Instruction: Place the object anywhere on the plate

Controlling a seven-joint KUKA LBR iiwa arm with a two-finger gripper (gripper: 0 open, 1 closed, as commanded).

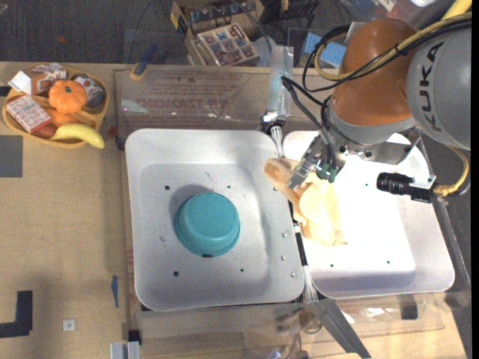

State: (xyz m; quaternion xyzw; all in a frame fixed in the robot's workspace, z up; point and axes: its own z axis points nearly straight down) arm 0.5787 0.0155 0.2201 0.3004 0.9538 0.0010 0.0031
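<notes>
The pale tan, floppy, bread-like object (pixel 318 212) lay draped across the wall between the two shallow white bins (pixel 150 170), well apart from the round teal plate (pixel 208 224). It looked light, soft and limp, best pinched at its upper end. The gripper (pixel 313 167) hovered there; its state was unclear.

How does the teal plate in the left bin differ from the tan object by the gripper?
The teal plate is round and evenly coloured; the tan object is irregular and mottled yellow-brown. The plate lies in the middle of the left bin; the tan object lies at the inner edge of the right bin, reaching across the divide under the gripper. Both rest in white bins.
</notes>
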